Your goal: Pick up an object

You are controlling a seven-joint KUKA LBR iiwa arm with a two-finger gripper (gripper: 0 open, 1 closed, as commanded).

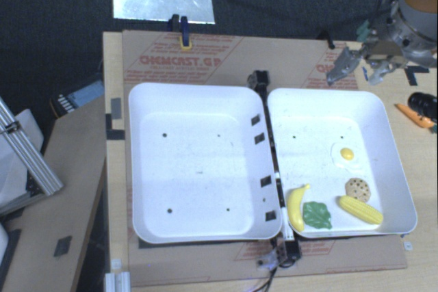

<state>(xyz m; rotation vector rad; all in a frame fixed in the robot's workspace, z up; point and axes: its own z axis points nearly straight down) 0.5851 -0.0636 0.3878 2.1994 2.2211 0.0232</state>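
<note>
Nearest the camera, along the front wall of the right-hand shallow white plastic bin (pixel 393 147), four toy foods lie bunched together: a yellow plastic banana (pixel 296 207) at about seven o'clock in that bin, a flat green leafy piece (pixel 317 215) touching it, a brown round cookie (pixel 357 189) and a yellow corn cob (pixel 361 210) at about five o'clock. They probably sit this way because loose pieces drift to the low edge, which puts them close to the wall and to each other, so a clean grasp may be awkward. Just behind them, at three o'clock, a white fried egg with a yellow yolk (pixel 346 154) lies flat and apart, likely hard to pinch. Any of these could serve as the object to lift. The left-hand white bin (pixel 137 147) lies alongside. Farthest back, at one o'clock beyond the right bin's rim, the grey two-finger gripper (pixel 356 68) hangs above the bench, its jaws spread apart with nothing between them, seemingly parked clear before a descent.
</note>
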